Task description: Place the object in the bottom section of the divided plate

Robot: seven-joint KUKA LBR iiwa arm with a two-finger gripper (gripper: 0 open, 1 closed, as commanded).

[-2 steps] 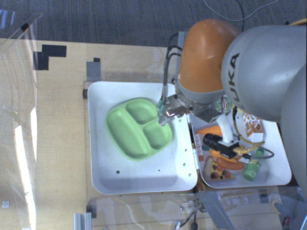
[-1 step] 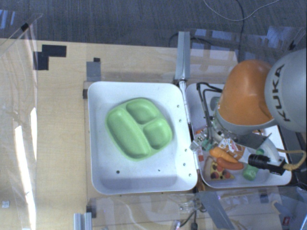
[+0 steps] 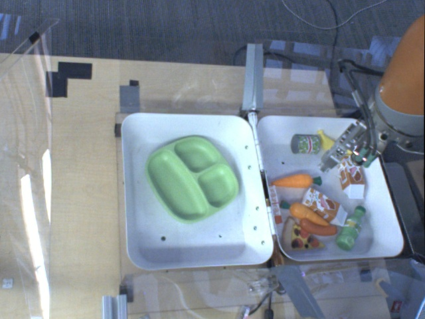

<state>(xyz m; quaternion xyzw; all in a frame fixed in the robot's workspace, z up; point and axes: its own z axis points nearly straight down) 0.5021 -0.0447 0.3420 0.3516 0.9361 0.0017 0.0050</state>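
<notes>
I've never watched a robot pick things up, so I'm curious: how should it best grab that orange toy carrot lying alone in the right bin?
Probably across the middle of the orange toy carrot, coming straight down: it lies flat and long, with bare bin floor on both sides.

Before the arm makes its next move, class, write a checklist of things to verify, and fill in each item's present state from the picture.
1. Green divided plate lies flat in the left bin: ok.
2. All three plate sections free of objects: ok.
3. Objects available in the right bin, such as the toy carrot and green bottle: ok.
4. Gripper is over the right bin: ok.
5. An object held between its fingers: cannot tell.
6. Which section counts as bottom: cannot tell.
</notes>
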